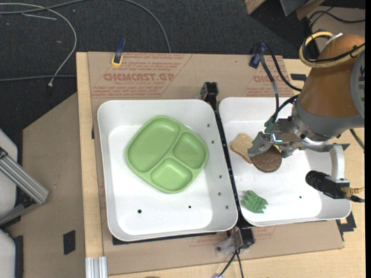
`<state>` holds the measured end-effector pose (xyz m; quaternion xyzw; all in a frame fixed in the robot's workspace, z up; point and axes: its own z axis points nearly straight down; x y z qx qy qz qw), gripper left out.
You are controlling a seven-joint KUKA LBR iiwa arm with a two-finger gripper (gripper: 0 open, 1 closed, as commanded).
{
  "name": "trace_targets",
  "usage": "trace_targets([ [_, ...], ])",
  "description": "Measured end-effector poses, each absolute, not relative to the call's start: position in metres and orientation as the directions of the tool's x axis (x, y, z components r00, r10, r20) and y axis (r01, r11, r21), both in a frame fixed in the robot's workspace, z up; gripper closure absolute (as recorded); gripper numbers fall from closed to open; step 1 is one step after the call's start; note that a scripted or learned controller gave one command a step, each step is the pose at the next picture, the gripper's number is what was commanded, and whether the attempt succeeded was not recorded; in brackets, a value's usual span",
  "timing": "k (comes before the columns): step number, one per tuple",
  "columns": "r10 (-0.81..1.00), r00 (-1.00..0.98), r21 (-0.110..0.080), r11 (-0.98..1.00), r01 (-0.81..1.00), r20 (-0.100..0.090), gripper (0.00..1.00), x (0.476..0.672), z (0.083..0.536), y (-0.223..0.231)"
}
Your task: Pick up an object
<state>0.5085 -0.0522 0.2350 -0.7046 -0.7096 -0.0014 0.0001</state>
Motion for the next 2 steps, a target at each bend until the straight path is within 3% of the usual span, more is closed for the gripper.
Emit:
trace_targets([
  [2, 1.000, -0.005, 0.000, 0.005, 1.000, 0.001, 1.00, 0.517, 0.237, 0.042],
])
